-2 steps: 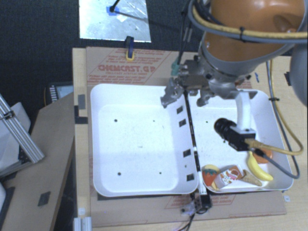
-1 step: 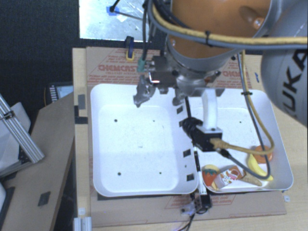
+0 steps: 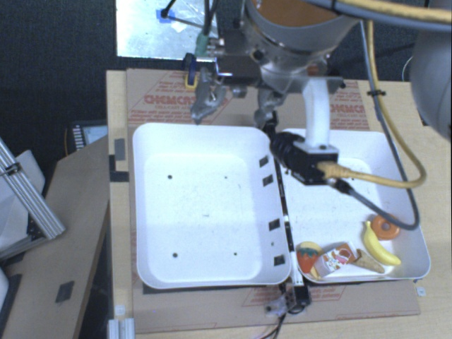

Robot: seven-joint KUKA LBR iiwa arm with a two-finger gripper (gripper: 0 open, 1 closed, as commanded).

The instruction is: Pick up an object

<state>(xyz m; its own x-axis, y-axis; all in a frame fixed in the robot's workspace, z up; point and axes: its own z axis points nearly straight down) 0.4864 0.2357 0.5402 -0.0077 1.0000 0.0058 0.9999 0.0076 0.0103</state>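
Fingers of the gripper (image 3: pixel 233 108) hang apart with nothing between them, so no picking is done yet, and the banana (image 3: pixel 379 246) lies far off in the other bin's (image 3: pixel 417 242) near corner.

arm (image 3: pixel 339 6): cut off at top edge | right bin (image 3: pixel 395 189): partly hidden behind arm | small toys (image 3: pixel 339 258): blurred
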